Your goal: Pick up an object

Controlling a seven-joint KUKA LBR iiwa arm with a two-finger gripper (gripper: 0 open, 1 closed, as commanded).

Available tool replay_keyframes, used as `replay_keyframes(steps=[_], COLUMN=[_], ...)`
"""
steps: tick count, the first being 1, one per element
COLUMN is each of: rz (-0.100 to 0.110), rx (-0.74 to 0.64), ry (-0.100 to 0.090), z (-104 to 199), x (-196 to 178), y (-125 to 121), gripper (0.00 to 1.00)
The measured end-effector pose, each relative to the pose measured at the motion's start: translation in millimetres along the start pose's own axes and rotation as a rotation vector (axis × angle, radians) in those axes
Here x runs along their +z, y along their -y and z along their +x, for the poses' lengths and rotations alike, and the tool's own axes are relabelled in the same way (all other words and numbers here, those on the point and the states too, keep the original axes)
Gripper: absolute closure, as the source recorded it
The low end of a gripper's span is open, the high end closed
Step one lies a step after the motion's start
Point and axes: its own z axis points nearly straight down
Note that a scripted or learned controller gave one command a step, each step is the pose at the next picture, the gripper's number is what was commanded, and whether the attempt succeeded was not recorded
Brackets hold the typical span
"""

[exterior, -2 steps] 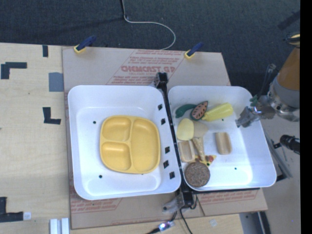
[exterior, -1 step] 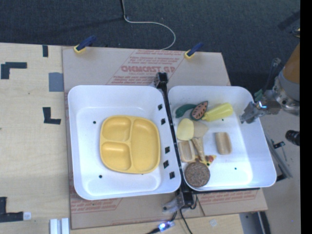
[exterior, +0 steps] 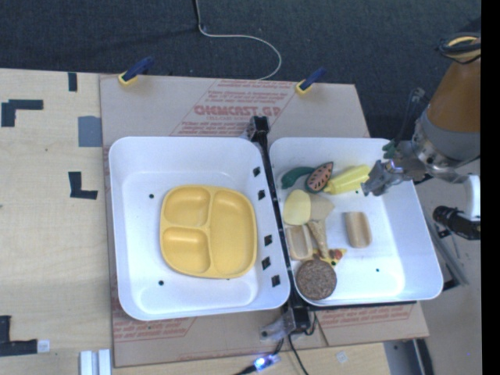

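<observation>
Grey claw [exterior: 380,178] just beside yellow corn cob [exterior: 348,179], grip unclear.

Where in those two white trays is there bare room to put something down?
Bare floor: right bin, right of the tan block; left bin, the margin around the yellow plate. Crowded: beside the divider, from banana to brown disc.

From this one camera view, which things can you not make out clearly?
- Gripper: small and blurred; whether it touches the yellow toy beside it is unclear.
- Green item: partly covered by the brown oval piece.
- Small pieces near the round brown disc: too small to identify.
</observation>
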Motion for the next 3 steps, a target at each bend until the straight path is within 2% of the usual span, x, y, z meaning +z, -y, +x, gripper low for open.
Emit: replay_keyframes(steps=[3], rz=[0.004], rx=[-0.001], ry=[0.000], z=[157.8], x=[17.2], y=[21.9], gripper=[1.00])
